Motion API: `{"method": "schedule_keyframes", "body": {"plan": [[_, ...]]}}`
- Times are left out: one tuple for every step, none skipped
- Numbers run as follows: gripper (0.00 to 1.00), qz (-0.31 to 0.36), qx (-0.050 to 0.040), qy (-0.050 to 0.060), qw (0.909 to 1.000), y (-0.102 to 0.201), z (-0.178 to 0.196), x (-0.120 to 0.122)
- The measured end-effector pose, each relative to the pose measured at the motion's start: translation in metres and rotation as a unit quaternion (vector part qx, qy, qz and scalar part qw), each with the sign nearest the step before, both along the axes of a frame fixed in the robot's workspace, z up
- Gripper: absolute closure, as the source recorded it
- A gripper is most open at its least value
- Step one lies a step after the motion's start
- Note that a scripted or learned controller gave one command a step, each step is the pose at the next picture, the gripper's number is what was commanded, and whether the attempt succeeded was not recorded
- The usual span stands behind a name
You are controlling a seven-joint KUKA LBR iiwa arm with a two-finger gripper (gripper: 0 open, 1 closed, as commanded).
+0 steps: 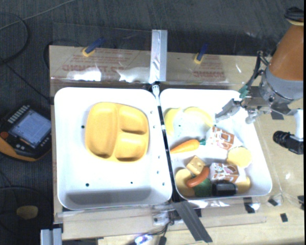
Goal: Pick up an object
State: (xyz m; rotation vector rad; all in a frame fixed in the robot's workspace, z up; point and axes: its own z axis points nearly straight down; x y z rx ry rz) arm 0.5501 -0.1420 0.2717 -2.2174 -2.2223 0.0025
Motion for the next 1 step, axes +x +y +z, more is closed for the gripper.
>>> {"method": "schedule_keyframes", "body": {"plan": [[0.0,-0.047,-0.0013,-0.002,0.9989,-0.0222,-0.1623,0.0283]]}}
